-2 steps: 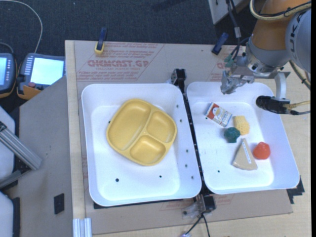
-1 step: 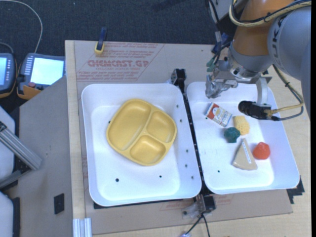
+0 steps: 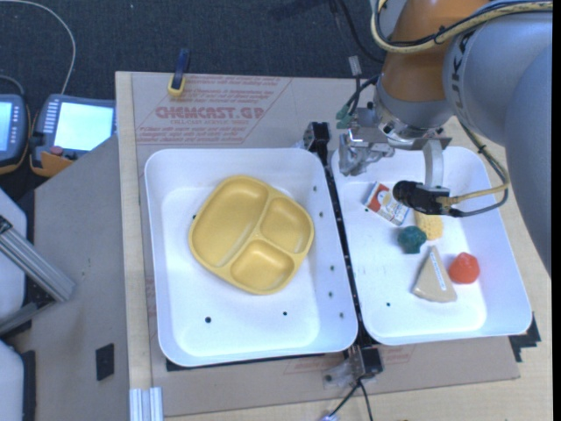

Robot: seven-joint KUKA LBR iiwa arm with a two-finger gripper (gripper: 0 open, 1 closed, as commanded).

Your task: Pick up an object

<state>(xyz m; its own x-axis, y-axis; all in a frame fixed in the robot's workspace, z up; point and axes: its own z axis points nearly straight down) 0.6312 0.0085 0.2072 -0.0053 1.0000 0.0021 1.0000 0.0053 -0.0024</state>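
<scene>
From the camera view, the right bin holds a pale wedge nearest the lens. At the wedge's two o'clock sits a smooth orange-red ball, at its eleven o'clock a knobbly teal lump. A yellow piece is half hidden under a black fitting. The gripper hovers over the bin's twelve o'clock corner, blurred; finger spread cannot be told. The left bin bears a glossy yellow divided plate.

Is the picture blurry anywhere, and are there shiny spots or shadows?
Camera view: mostly sharp; the yellow plate shows soft shine on its ridges, the orange band has a bright highlight, and the arm casts a faint shadow on the right bin.
</scene>
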